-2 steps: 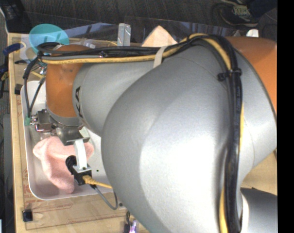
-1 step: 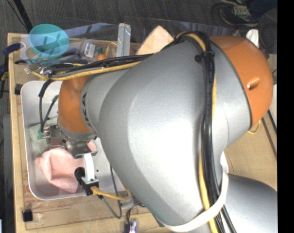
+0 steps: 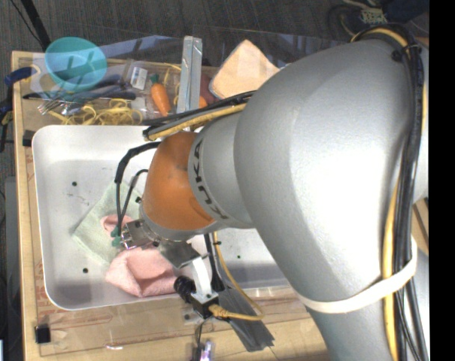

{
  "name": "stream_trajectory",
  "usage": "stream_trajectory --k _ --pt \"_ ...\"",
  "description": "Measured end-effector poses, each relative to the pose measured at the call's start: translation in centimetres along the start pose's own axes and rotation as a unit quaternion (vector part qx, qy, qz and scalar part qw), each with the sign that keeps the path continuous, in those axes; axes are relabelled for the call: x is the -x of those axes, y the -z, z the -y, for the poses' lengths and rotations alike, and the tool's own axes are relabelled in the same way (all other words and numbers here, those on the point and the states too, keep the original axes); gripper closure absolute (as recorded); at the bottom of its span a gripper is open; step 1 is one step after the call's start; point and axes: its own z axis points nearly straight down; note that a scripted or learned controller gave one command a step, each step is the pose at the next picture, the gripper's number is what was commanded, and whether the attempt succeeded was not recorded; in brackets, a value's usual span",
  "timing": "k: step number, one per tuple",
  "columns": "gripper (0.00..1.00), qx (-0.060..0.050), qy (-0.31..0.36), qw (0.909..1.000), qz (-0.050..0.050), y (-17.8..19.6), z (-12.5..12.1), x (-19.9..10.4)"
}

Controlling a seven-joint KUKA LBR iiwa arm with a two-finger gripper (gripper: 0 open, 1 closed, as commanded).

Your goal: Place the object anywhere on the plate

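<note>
The job does not look done yet. The big grey arm point(image 3: 317, 171) hangs low over the bin point(image 3: 54, 164), and it hides most of what is under it, so I can't tell if the gripper is holding anything. Right below the arm's orange part lies a soft pink cloth point(image 3: 141, 273), all bunched up. Beside that, toward the left, a pale green plate point(image 3: 95, 224) peeks out. The cloth seems to touch its edge.

Cloth point(image 3: 141, 274) in left bin point(image 3: 54, 194)
</note>
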Motion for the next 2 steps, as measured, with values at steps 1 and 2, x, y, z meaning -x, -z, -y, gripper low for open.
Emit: stream_trajectory --k 1,2 --pt "1.00 -0.001 -0.013 0.9999 0.001 -0.1 -1.3 -5.2" --pt "1.00 -0.006 0.024 0.9997 0.001 9.5 0.2 6.6"
